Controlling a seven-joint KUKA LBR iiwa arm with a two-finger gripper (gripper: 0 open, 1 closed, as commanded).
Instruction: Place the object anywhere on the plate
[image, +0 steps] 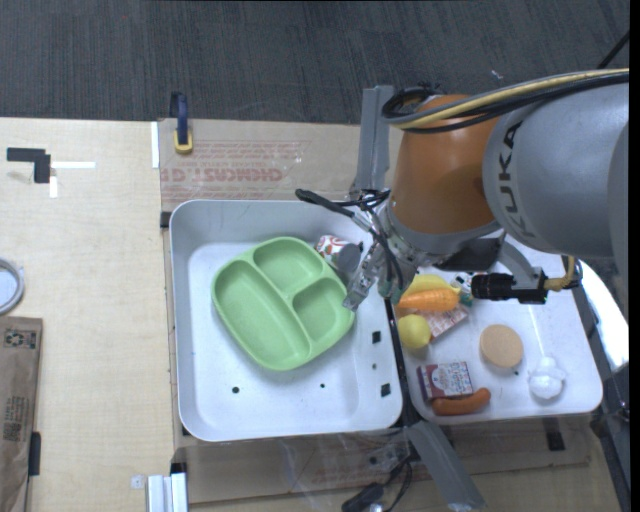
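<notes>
Arm (520, 150) overhead; one plate (283, 315) (three compartments), two bins (190, 330).

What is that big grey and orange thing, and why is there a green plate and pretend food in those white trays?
That big thing is a robot arm. It reaches in from the right, and the camera looks down on it from above the bench.

On the bench sit two shallow white bins. The left bin holds a green plate with three sections. The right bin holds small pieces that look like toy food: something orange, something yellow, a tan round piece, a small red packet, a sausage and a little white thing.

At the arm's tip is a gripper, like a hand with two fingers. It hangs over the plate's right edge. I cannot tell whether it holds anything. The job is to put an object on the plate.
</notes>
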